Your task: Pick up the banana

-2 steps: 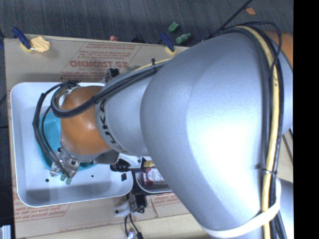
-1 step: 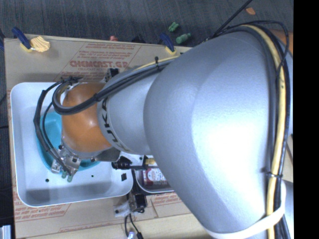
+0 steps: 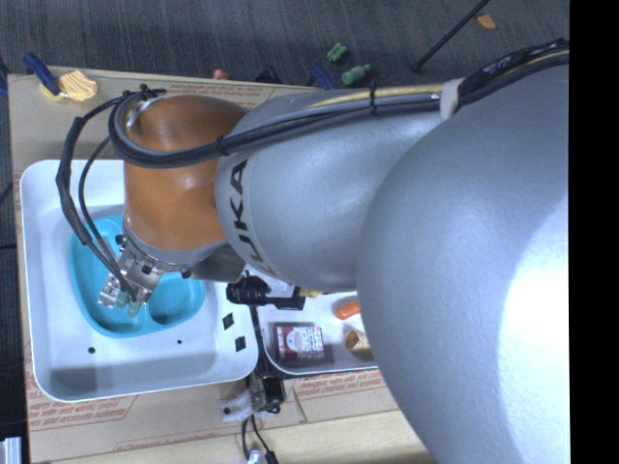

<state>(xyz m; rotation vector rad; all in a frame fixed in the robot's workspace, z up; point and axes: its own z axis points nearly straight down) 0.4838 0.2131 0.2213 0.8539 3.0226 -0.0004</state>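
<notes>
The grey arm reaches in from the right and covers most of the table, hiding nearly all of the right bin. Its orange band hangs over the upper part of the left bin, and black cables loop out from the band toward the left

Below the band the wrist narrows to the gripper, which is down inside the left bin, low over a blue dish. The dish lies in the middle of that bin, and its right part shows beside the wrist. The gripper is small and blurred against the blue, so whether it is spread or pressed shut cannot be told, and nothing can be seen held in it

Where the banana lies cannot be told, and so neither can its long axis nor which way it points. The arm may be covering it

In the visible strip of the right bin, a dark red box lies flat near the left wall. To its right are a small orange piece and, just below that, a small brown piece, both partly under the arm

At the far left corner of the table a pale yellow thing lies outside the bins, touching a blue thing; it is too small to name. Beyond the table, on the dark floor, lie two small green things
</notes>
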